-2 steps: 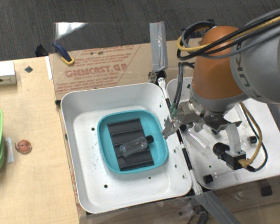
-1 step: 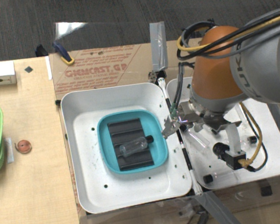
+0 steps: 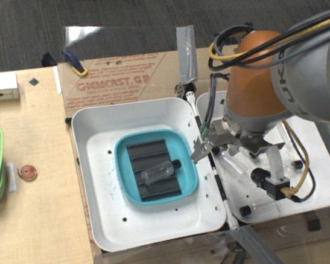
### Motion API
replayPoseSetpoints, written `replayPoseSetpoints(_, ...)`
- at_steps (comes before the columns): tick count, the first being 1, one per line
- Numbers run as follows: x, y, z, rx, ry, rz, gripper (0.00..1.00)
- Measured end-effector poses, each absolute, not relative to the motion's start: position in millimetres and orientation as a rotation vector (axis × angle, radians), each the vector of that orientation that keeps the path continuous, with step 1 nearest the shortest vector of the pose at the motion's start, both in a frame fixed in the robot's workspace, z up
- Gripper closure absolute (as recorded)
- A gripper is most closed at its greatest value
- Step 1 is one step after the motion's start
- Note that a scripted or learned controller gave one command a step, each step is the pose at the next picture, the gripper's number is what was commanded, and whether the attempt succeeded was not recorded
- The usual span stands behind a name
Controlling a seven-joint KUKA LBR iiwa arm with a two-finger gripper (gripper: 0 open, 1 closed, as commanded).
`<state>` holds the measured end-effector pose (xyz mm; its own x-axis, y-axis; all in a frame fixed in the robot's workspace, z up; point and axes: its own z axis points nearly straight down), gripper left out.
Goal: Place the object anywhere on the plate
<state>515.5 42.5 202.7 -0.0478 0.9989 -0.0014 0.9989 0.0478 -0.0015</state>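
1. Lying on its side: clear vial (image 3: 158, 172) with dark cap, on black insert of teal plate (image 3: 123, 158), left bin (image 3: 99, 186).
2. Handling, judged: light, rigid, slippery, prone to roll; grasp mid-body across its width.
3. Gripper (image 3: 249, 147) above right bin (image 3: 319, 192); state cannot be told.

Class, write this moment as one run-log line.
arm: over right bin | clear bottle: lying on black block in teal plate | left bin: holds plate

Glossy teal plastic plate (image 3: 129, 187)
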Motion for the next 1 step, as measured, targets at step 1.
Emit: replayPoseSetpoints(1,542.5,-18.4,190.3,-2.179,-2.263,0.005,0.0)
